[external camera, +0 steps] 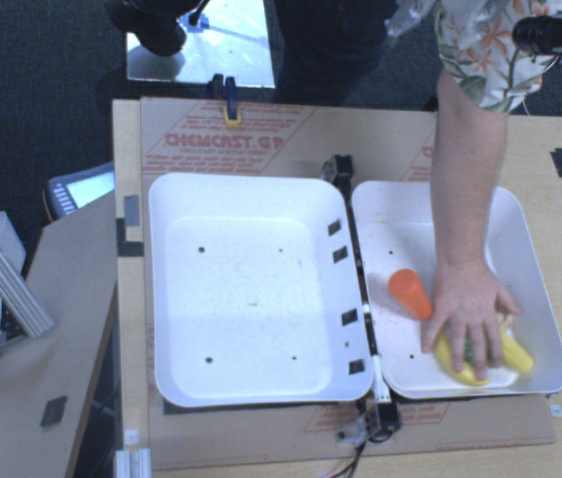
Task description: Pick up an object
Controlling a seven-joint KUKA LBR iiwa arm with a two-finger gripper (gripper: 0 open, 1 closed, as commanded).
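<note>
My hand (pixel 470 312) spreads open-fingered over a smooth yellow banana (pixel 480 358); a glossy orange carrot (pixel 410 293) lies beside it.

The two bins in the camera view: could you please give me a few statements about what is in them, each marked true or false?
1. A person's hand rests on a yellow object in the right bin. True.
2. The orange object lies in the left bin. False: it lies in the right bin.
3. The orange object sits left of the hand. True.
4. The hand reaches in from the bottom edge. False: the forearm comes from the top.
</note>
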